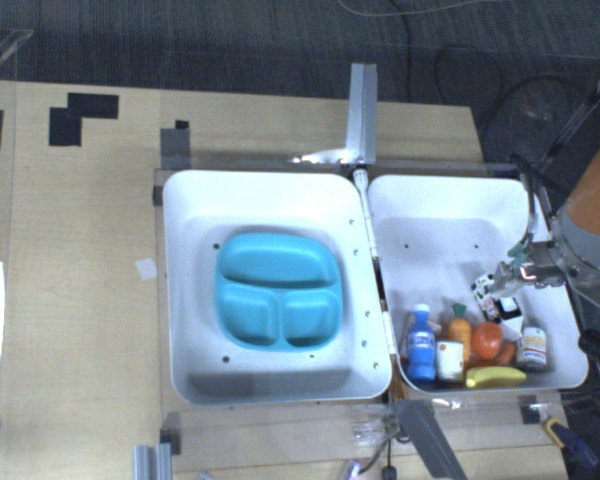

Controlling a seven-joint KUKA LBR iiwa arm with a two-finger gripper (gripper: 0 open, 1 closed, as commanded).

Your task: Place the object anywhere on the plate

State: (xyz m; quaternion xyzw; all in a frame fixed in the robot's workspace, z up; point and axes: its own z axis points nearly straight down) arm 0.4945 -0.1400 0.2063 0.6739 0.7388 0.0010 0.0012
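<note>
A blue plate (277, 288) with three compartments lies in the left white bin (185, 268). The objects are clustered in the front corner of the right bin (450, 218): a blue bottle (420, 342), a small white and yellow container (450, 359), an orange (460, 329), a red tomato (487, 341), a yellow banana (495, 376) and a small jar (532, 348). My gripper (498, 296) reaches in from the right and hangs just above and behind this cluster, near the tomato. Nothing lies on the plate.
A metal post (363, 108) stands behind the divider between the two bins. The bins' raised rims surround both work areas. The arm's grey body with the orange band (590, 208) covers the right bin's right edge. A cable (450, 3) lies on the floor behind the bench.
</note>
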